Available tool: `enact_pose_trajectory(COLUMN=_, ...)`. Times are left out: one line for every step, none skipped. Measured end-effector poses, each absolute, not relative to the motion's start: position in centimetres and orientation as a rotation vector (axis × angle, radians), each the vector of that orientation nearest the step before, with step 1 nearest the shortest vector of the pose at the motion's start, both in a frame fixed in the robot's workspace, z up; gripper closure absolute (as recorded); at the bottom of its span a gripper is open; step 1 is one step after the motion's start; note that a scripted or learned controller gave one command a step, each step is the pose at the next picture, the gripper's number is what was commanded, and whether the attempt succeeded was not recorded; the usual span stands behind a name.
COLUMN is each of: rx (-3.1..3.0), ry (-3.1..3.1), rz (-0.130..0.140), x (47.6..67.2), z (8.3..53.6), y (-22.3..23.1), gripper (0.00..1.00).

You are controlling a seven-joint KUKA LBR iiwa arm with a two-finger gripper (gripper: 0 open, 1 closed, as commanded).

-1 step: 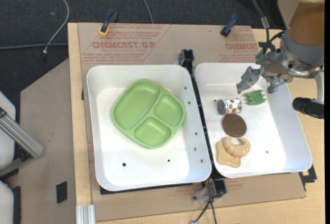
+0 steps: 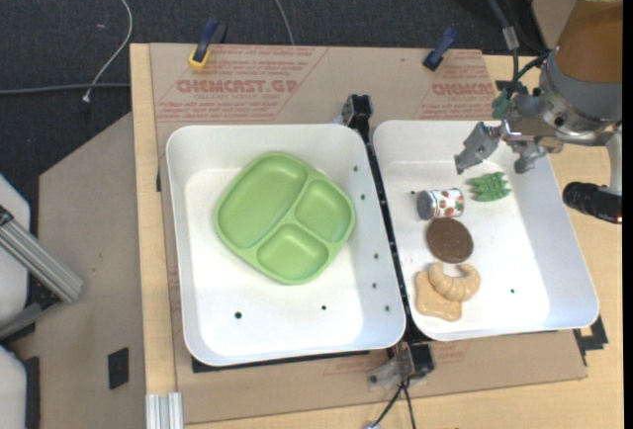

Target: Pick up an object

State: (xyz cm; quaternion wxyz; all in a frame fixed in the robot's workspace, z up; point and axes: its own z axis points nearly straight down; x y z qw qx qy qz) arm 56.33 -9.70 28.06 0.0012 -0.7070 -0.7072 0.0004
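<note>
Grey arm with orange band [image 2: 593,32] reached in from the right, two-finger gripper [image 2: 504,152] hanging over the right white bin [image 2: 554,259], fingers spread apart, nothing between them. Just below lay a small green leafy toy [image 2: 489,186]; nearby, a small can [image 2: 441,204], brown disc [image 2: 449,241], tan croissant-shaped toy [image 2: 447,289]. Left white bin [image 2: 198,299] held a green divided plate [image 2: 285,216].

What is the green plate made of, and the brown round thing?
The green plate looks like moulded plastic: one even colour, smooth, soft-edged compartments, slightly matte. The brown round thing is harder to tell; its dull, flat, dark surface suggests plastic or rubber toy food, perhaps a pretend cookie or patty.
</note>
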Motion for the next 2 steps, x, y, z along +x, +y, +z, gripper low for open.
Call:
enact_pose_trajectory(rx=-2.218, ry=-2.215, rz=0.006, x=55.5, z=23.1, y=-10.2, gripper=0.0)
enact_pose_trajectory(rx=-2.221, ry=-2.218, rz=0.001, x=54.7, z=17.6, y=-10.7, gripper=0.0)
